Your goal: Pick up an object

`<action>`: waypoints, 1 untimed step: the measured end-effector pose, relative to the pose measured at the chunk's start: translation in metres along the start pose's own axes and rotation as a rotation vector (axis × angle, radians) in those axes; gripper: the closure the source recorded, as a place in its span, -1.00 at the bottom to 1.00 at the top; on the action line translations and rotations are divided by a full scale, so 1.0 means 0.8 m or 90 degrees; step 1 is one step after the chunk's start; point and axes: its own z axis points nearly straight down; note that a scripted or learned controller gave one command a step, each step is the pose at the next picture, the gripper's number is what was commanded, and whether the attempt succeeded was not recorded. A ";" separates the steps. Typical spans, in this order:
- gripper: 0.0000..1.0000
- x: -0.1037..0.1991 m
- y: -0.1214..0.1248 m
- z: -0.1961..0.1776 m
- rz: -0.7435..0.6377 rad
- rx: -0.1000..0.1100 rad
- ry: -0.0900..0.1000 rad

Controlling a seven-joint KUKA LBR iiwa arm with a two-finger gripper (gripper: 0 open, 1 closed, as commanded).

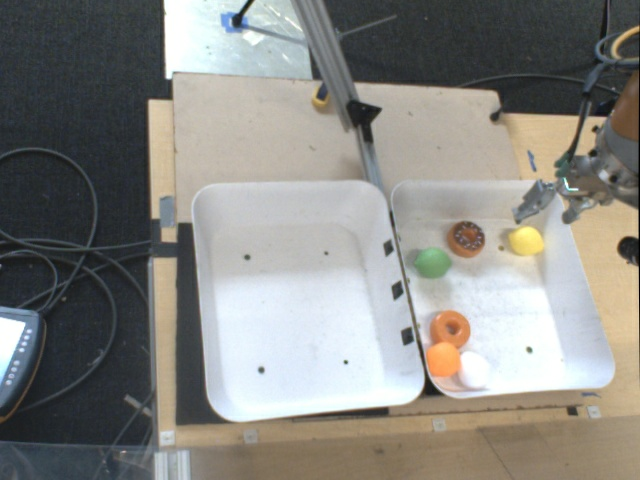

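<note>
The two-finger gripper (553, 204) is hovering with fingers spread and nothing between them, at the far edge of the right white bin (590, 313). The small yellow rounded object (525, 240) is lying just beside it. Recommendation: centre over it and descend vertically before closing.

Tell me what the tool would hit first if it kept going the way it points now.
Probably the lemon: the tool points down and left from the right bin's far corner, and the lemon lies just below it. Depth is unclear, so it could meet the bin floor instead.
</note>
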 end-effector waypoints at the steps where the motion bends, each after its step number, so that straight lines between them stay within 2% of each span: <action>1: -1.00 0.000 0.001 -0.003 -0.002 -0.002 -0.001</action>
